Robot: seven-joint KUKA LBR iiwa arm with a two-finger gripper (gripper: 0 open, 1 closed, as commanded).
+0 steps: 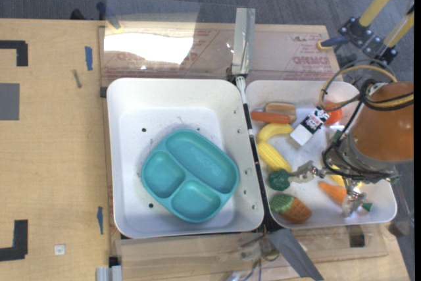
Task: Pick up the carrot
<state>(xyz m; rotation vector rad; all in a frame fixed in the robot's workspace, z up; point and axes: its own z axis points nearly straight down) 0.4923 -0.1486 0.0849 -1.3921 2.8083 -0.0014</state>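
Note:
The carrot (332,191) is a short orange piece lying near the front right of the right bin (381,215), partly covered by the arm. My gripper (331,187) hangs low over it, under the orange wrist band. Its two metal fingers (304,172) stand apart, one on each side of the carrot, so the gripper is open around it. The carrot rests on the bin floor.
Left of the gripper in the right bin lie a yellow corn cob (273,156), a banana (273,131), a green broccoli (278,179), an orange-and-green fruit (291,207), a hot dog (281,108) and a small white box (309,128). A teal divided plate (191,174) sits in the left bin (125,115).

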